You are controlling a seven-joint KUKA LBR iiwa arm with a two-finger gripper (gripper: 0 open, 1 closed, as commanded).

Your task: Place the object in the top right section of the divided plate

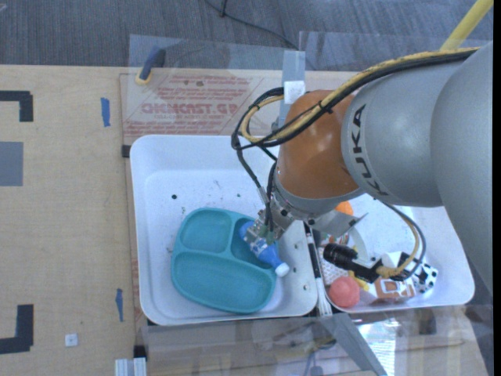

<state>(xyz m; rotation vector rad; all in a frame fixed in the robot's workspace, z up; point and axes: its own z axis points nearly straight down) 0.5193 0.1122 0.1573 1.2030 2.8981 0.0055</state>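
One fixed camera looks down aslant on both bins (149, 210).

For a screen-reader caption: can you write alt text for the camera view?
A grey KUKA arm's gripper hangs over a teal divided plate in the left white bin, with a blue object at the plate's top right section. The right bin holds small toys.

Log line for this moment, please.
arm: over left bin | end effector: at plate top right section | blue object: there, on rim
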